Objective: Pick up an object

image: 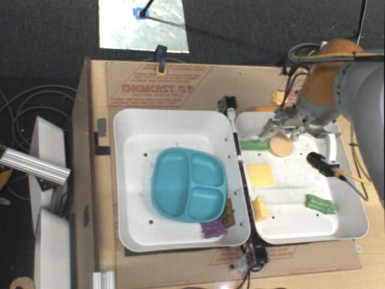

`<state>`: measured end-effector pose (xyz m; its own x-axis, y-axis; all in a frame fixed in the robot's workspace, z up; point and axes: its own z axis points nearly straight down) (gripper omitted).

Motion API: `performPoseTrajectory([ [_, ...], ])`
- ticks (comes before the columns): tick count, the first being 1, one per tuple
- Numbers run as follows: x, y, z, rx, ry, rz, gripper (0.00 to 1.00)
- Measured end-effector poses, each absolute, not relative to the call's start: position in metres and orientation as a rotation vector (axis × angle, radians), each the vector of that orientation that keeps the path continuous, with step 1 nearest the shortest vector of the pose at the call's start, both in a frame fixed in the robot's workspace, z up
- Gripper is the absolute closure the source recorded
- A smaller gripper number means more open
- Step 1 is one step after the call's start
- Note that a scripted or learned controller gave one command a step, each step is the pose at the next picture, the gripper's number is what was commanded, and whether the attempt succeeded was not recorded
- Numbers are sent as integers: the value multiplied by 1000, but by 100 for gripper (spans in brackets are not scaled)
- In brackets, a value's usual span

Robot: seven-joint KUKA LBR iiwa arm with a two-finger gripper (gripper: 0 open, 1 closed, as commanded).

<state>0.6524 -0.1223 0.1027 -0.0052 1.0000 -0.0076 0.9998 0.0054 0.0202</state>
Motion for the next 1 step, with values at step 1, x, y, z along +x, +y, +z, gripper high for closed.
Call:
performPoseTrajectory([
  [1,574,-93,88,2224,2227,-4,0],
])
